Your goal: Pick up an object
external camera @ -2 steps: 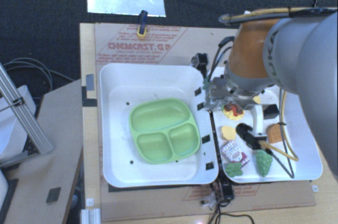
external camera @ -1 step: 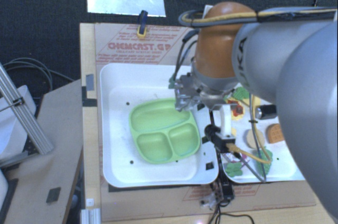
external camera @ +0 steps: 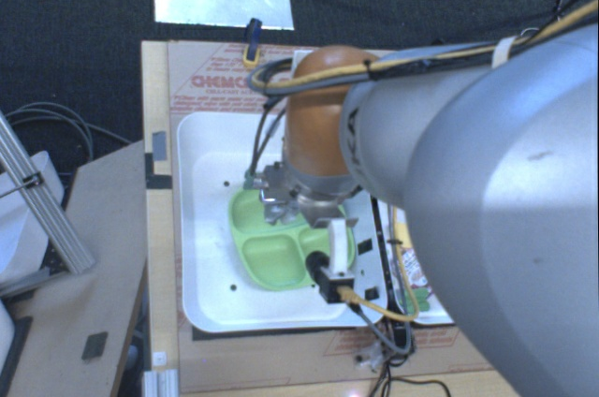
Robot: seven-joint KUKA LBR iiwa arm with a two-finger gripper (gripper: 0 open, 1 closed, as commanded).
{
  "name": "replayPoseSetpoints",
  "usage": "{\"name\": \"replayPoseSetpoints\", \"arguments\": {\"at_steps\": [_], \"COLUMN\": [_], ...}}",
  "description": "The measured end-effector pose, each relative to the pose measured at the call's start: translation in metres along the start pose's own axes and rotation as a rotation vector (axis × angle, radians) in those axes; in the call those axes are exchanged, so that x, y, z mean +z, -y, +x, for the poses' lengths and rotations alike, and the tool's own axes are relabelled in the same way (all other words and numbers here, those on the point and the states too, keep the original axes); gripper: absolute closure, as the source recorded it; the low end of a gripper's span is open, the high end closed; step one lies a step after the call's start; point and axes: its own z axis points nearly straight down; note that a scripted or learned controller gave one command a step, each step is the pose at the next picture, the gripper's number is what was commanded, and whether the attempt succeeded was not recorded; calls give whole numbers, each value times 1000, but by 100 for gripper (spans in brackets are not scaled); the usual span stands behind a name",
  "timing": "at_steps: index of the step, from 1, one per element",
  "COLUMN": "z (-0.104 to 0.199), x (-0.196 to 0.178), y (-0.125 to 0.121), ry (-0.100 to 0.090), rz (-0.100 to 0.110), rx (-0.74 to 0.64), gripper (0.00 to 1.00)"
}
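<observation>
One green divided plate [external camera: 271, 245] lies in the left white bin [external camera: 206, 198] — over by the bin's right wall. The big grey arm [external camera: 468, 170] hangs right above the plate. Its claw [external camera: 290, 208] sits low over the plate's top part — I cannot tell how it is set.

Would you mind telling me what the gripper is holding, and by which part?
Cannot be told: the arm's wrist covers the gripper above the green tray.
</observation>
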Motion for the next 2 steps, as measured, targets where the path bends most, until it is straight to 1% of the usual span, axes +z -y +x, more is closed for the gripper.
{"name": "replayPoseSetpoints", "arguments": {"at_steps": [1,2], "z": [-55,-171], "x": [-65,-22], "y": [44,44], "ry": [2,8], "rz": [-9,-4], "rx": [12,22], "gripper": [100,100]}}
